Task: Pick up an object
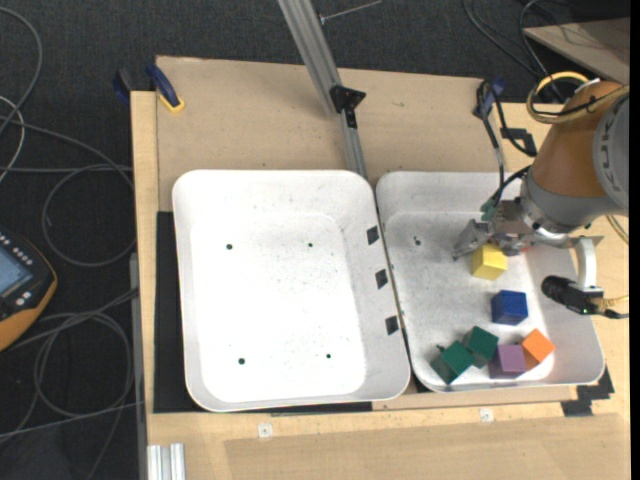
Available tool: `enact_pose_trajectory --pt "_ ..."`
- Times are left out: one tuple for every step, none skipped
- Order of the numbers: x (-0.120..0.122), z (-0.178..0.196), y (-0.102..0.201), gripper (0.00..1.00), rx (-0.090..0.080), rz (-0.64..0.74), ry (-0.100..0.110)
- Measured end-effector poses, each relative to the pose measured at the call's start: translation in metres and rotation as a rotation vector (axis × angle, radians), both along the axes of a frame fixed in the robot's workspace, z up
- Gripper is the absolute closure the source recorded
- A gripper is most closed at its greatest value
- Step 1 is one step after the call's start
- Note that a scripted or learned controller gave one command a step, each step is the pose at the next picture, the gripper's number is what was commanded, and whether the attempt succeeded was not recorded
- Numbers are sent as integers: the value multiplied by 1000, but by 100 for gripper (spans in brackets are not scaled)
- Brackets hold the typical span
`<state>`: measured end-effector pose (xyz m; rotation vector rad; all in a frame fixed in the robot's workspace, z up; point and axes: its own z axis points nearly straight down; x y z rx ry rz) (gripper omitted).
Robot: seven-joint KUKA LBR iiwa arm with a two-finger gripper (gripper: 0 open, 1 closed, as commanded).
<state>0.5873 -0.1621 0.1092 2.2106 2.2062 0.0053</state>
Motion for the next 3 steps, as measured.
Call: enact_pose_trajectory --pt "2 14 1 100 0 2 -8" --pt "5 58 -2 100 9 3 9" --pt "-1 118 2 100 9 4 8"
